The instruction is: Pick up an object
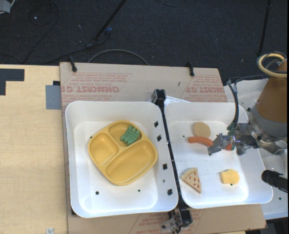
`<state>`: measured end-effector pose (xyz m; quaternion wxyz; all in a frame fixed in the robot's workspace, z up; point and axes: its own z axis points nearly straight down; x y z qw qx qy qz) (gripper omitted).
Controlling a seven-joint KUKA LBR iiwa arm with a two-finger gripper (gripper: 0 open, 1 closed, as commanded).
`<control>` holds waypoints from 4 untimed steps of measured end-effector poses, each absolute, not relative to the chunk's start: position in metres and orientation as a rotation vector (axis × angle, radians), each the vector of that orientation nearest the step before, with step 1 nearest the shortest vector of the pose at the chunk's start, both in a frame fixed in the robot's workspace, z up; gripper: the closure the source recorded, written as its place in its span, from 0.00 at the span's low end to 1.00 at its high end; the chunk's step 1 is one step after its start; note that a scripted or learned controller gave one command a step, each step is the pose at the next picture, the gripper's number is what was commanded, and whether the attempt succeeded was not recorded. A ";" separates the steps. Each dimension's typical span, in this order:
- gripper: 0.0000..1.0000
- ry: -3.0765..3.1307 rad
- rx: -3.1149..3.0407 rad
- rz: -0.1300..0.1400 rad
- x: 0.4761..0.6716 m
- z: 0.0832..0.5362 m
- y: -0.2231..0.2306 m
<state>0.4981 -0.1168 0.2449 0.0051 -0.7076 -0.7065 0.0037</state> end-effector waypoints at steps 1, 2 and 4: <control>0.00 -2.221 -2.220 0.002 0.500 0.250 -0.117; 0.00 -2.215 -2.217 0.007 0.501 0.203 -0.124; 0.00 -2.218 -2.221 -0.004 0.499 0.089 -0.121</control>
